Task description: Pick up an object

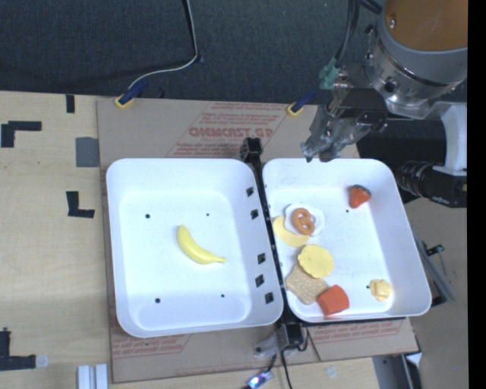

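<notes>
From the fixed camera above the bench: gripper up high over the far rim of the right bin, nothing seen between its tips, opening impossible to judge at this angle. Arm wrist with orange band cut off by the top edge.

In the right bin: a pretzel on a small white disc, overlapping a pale yellow slice; just below, a yellow round chip-like piece, touching a tan bread slice, and against that a red-orange block. Apart from the cluster: a strawberry-like red piece near the far right wall, a small yellow lump near the front right corner. In the left bin: a lone banana, well apart from everything.

Likely trouble: a descent into the central cluster probably catching two overlapping pieces or sliding off a flat one; thin slices lying flush to the floor hard to pinch. A drop near the rim or the black divider risking a strike on the wall. Isolated strawberry or banana judged the safer targets.

Hard to make out: exact nature of the small yellow lump and the white disc under the pretzel; fingertips merged into dark linkage.
</notes>
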Controlling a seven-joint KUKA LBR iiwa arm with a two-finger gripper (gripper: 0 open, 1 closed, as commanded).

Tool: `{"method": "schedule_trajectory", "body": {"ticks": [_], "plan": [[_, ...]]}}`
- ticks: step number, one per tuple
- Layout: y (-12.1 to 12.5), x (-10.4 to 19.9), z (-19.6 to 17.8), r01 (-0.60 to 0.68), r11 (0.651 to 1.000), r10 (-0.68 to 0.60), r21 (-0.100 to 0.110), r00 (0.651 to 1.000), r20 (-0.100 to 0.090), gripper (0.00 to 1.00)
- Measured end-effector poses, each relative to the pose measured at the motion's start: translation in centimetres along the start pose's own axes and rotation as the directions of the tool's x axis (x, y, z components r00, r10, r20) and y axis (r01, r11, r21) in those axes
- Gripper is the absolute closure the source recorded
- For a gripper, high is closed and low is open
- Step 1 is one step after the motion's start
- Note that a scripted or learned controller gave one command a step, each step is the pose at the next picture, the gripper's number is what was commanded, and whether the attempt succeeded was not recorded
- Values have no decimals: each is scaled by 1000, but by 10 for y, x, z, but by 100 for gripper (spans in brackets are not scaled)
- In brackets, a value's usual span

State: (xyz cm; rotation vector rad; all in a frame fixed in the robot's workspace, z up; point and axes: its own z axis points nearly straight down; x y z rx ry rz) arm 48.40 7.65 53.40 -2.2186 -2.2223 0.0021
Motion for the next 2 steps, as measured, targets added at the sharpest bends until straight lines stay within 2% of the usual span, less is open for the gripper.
{"method": "schedule_trajectory", "body": {"ticks": [1,2], "plan": [[0,27,19,1,1000,-1,2,1000,1,100],[0,58,-1,2,1000,-2,-2,1000,0,100]]}}
